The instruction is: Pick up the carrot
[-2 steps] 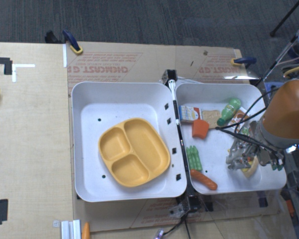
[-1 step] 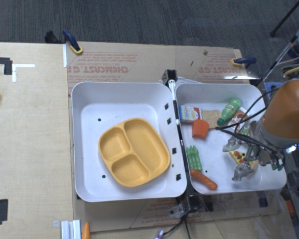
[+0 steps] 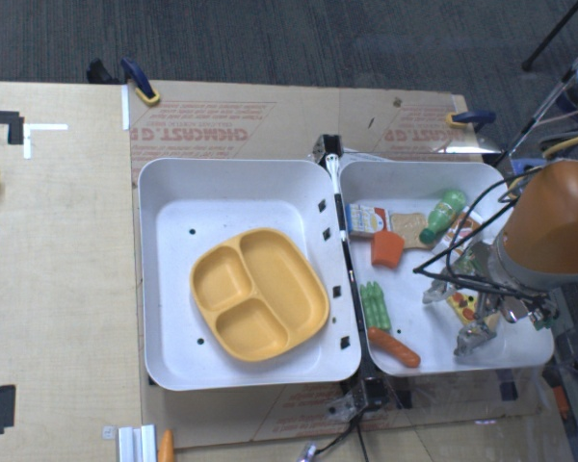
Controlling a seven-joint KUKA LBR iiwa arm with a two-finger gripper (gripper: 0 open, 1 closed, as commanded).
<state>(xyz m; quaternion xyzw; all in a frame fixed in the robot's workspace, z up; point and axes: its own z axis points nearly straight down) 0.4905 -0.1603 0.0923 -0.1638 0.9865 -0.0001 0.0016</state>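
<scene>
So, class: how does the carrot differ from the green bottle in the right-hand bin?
The carrot is orange-red; the green bottle is green. The carrot lies near the bin's front edge, the bottle near its back. The carrot points right and forward, the bottle right and back. Both are elongated and lie flat.

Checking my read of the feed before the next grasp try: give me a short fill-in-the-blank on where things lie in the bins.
1. The carrot lies in the ____ bin, near its front edge.
2. The yellow divided plate has ____ compartments.
3. The green pea pods lie just ____ the carrot in the view.
4. The gripper hangs over the right bin, to the ____ of the carrot.

Missing words: right; three; above; right
</scene>
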